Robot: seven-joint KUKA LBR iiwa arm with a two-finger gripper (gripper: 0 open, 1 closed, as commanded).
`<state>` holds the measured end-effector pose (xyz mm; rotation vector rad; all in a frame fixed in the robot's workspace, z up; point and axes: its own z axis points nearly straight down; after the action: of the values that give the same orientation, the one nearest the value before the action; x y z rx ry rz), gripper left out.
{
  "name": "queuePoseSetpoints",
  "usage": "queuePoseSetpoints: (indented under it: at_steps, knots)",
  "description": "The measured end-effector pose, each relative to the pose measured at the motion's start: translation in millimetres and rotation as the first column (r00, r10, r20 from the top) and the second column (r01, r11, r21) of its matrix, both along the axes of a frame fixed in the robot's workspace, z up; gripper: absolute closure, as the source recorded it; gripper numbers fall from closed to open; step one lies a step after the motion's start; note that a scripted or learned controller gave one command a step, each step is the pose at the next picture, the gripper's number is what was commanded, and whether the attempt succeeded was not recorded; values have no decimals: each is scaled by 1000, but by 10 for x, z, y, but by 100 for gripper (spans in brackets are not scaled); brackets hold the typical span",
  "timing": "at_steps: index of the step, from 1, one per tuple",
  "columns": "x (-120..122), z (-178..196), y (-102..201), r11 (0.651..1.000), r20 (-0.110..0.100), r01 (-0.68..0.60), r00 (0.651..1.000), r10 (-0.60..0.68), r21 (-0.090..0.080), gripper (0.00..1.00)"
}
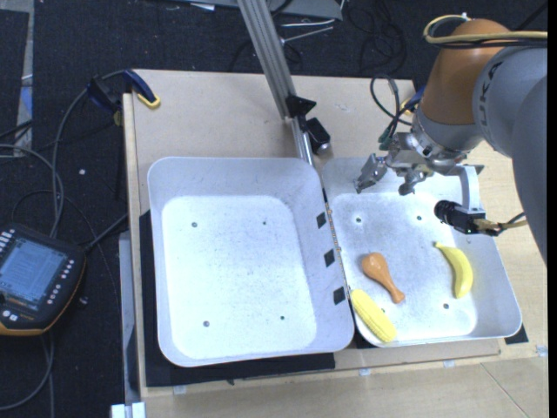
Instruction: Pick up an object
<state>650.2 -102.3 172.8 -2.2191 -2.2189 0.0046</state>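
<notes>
Over the far edge of the right bin point(487, 320): grey arm point(513, 77) reaching in from the right, wrist bent down, gripper point(389, 178) raised, fingers spread open, gripping nothing. In that bin, near side: drumstick point(383, 275), corn cob point(372, 315) at the near-left corner, banana point(458, 269) to the right. Left bin point(165, 181) alongside.

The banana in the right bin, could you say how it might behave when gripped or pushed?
The banana looks smooth and curved, so it would probably slip or pivot between fingers. Lying flat near the right bin's edge, it would likely slide rather than roll.
</notes>
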Motion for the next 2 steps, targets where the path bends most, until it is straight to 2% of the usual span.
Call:
queuePoseSetpoints:
  at_steps: [1, 2]
  knots:
    - [16, -497, -93, 1000, 0, 0, 1000, 0, 0, 0]
    - [10, -789, -90, 1000, 2, 0, 1000, 0, 0, 0]
